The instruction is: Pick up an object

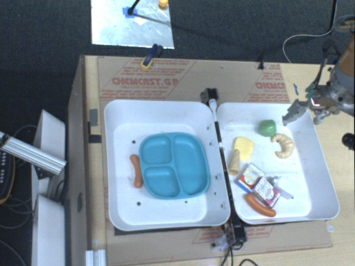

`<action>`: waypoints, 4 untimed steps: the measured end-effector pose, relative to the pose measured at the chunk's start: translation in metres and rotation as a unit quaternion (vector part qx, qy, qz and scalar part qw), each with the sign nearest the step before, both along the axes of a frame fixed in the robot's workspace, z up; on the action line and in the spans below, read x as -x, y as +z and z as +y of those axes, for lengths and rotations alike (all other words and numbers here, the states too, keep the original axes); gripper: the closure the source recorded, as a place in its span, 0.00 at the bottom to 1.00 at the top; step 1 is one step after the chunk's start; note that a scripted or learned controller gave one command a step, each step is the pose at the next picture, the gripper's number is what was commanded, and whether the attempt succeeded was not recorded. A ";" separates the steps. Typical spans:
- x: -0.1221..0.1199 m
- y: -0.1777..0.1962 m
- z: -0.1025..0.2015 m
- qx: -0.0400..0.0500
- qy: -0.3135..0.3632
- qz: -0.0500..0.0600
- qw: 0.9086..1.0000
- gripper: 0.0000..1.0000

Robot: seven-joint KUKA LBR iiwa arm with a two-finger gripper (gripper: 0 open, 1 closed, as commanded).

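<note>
The right bin (310,176) holds a green round object (267,127), a tan croissant (284,146), a yellow wedge (240,151), a red and white packet (258,184) and an orange-red sausage (260,205). My gripper (305,116) hovers over the bin's far right corner, above and to the right of the green object and the croissant. Its fingers (292,114) are spread open with nothing between them.
In the left bin (119,148) lie a blue compartment tray (173,165) and a second sausage (136,170) just left of it. A black divider clip (211,97) sits where the bins meet. A foil sheet (130,15) lies beyond the bench.
</note>
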State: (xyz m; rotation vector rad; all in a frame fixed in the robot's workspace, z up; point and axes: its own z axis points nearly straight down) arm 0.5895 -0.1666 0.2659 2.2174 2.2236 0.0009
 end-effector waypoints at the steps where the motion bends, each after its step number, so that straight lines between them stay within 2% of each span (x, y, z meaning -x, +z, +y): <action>1: -0.065 -0.146 0.014 -0.001 0.001 0.002 1.000 0.00; 2: -0.079 -0.182 0.003 0.000 0.001 0.000 1.000 0.00; 3: -0.081 -0.169 0.003 0.001 0.002 -0.003 1.000 1.00; 4: -0.077 -0.116 0.059 -0.001 0.001 -0.002 1.000 1.00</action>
